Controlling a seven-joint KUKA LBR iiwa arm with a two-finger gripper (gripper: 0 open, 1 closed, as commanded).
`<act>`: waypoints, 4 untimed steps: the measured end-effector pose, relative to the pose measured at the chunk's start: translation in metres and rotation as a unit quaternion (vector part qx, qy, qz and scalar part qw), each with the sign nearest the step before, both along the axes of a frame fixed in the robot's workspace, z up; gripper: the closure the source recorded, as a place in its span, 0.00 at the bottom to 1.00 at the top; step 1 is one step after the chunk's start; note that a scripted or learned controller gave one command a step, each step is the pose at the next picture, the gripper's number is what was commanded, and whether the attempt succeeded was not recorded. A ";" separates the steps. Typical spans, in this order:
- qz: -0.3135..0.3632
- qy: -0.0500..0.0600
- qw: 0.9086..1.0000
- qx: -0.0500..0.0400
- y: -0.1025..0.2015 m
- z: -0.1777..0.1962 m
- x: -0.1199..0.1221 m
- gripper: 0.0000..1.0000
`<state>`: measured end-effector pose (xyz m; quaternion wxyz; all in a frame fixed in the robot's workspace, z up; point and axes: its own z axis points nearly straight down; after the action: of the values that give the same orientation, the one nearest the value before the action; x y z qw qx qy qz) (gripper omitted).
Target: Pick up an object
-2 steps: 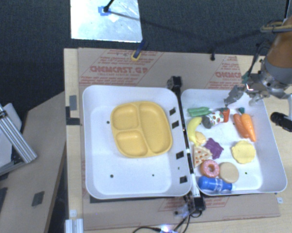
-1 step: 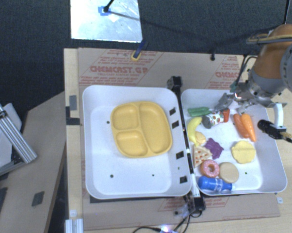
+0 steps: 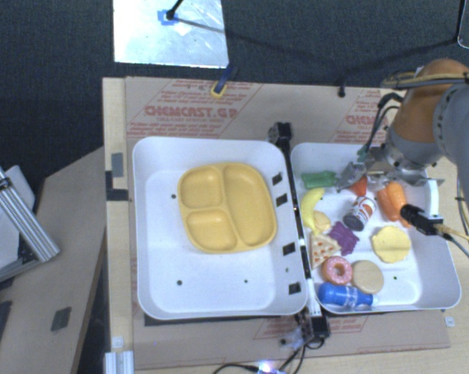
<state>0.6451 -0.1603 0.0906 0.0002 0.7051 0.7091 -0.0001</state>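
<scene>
Carrot (image 3: 391,199) is the toy sitting closest to the end effector (image 3: 364,170), just to its right and a bit lower, lying tilted in the right bin (image 3: 441,283). The end effector itself is down over the upper part of that bin, hanging off the grey arm (image 3: 460,127) with the orange band (image 3: 417,123) above it. Honestly can't tell how its fingers stand, too small and cluttered there, and I don't see anything clearly caught between them.

Rest of the pile, going from the end effector: a green piece (image 3: 319,179) just to its left, a banana (image 3: 312,203) further left and lower, and a small bottle (image 3: 360,212) with a red cap right below it. Under that there's a purple thing (image 3: 344,236), and to the lower right a pale yellow round piece (image 3: 391,244). Further down you get a waffle-ish cracker (image 3: 321,249), a pink donut (image 3: 337,270), a tan cookie (image 3: 368,276), and a blue bottle (image 3: 343,295) lying on its side at the bottom edge, well away from the end effector.

Way off to the left, the left bin (image 3: 153,271) holds a yellow divided plate (image 3: 225,206). Both bins sit side by side on a cardboard sheet (image 3: 195,107) on the worktop (image 3: 71,209).
</scene>
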 end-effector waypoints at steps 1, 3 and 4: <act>0.001 -0.003 1.000 0.000 0.000 0.014 0.002 1.00; 0.000 -0.003 1.000 0.000 -0.003 0.101 0.004 1.00; 0.000 -0.003 1.000 0.000 -0.003 0.136 0.005 1.00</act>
<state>0.6504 -0.1637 0.2270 0.0022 0.7051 0.7091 0.0015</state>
